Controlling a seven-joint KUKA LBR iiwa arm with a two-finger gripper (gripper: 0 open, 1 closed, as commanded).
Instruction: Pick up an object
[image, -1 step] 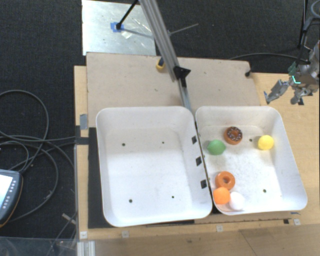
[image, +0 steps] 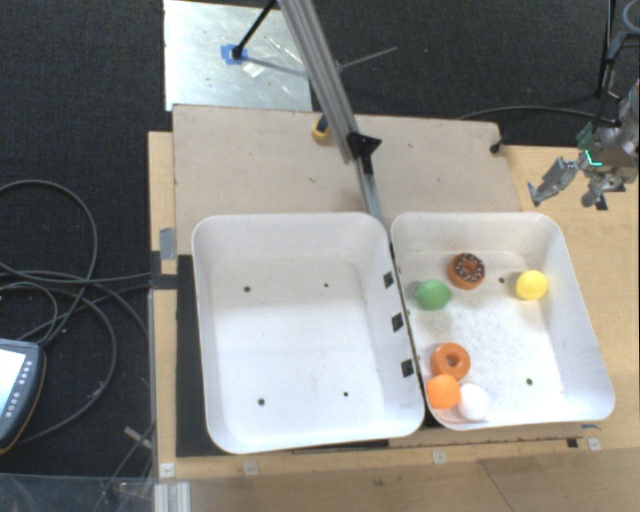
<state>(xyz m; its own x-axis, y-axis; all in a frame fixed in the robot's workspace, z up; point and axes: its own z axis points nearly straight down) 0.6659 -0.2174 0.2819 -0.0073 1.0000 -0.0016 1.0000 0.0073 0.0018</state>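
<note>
Candidate objects all in right bin (image: 575, 300): yellow ball (image: 531, 285) at 2 o'clock, chocolate donut (image: 467, 270) at 12, green ball (image: 432, 294) at 10, orange ring (image: 451, 360), orange ball (image: 443, 391), white ball (image: 472, 402) clustered at 7. Gripper (image: 572, 185) parked outside bin past 1 o'clock corner, holding nothing; finger spread unclear. Yellow ball judged nearest, isolated target.

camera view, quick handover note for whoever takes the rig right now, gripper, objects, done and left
Gripper: up at the right edge, outside the bins, above the right bin's far corner, holding nothing.
Objects, all in the right bin: brown donut, green ball, yellow ball toward the far side; orange ring, orange ball, white ball clustered at the near left corner.
Done: nothing picked yet.
Left: reach in, grasp one object, lift.
</note>
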